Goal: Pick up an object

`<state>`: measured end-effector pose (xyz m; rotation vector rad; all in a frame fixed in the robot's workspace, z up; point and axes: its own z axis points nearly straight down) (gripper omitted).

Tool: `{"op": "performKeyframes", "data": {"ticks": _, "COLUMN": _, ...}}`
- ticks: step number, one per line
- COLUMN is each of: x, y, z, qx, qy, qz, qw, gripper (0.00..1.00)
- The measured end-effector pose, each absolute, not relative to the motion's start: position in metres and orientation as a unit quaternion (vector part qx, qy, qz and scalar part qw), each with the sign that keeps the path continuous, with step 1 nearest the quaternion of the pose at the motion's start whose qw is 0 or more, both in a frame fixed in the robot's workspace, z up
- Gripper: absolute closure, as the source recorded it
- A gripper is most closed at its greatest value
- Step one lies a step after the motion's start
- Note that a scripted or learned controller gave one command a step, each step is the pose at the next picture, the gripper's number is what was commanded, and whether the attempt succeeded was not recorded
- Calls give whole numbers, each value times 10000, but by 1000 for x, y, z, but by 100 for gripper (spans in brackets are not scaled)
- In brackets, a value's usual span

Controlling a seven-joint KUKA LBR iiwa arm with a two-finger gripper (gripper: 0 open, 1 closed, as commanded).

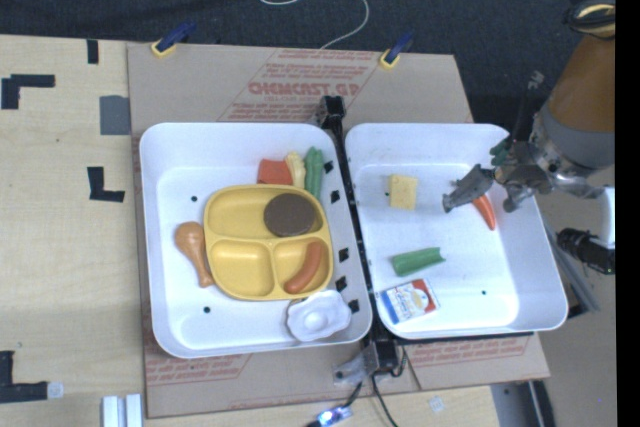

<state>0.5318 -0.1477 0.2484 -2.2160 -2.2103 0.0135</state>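
My gripper [481, 201] hangs over the right side of the right bin [530, 315], its two dark fingers spread apart and open. A small orange carrot-like piece [486, 212] shows between the fingers, near the bin's right wall; neither finger visibly presses on it. Further left in the same bin are a yellow cheese block [402, 191], a green pod [416, 260] and a small red, white and blue carton [408, 301] at the front edge.
The left bin [165, 315] holds a yellow divided tray [232, 265] with a brown patty [290, 213] and a sausage [308, 267]. A drumstick [192, 250], a white cup [318, 317] and red, yellow and green food pieces [296, 169] lie around it.
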Motion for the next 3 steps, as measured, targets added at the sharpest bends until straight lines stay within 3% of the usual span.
{"op": "performKeyframes", "data": {"ticks": 1, "x": 534, "y": -147, "z": 255, "qx": -7068, "qy": -7074, "qz": 7, "qw": 5, "gripper": 0}}
{"op": "performKeyframes", "data": {"ticks": 3, "x": 521, "y": -147, "z": 146, "qx": -7071, "qy": -7071, "qz": 24, "qw": 36, "gripper": 0}}
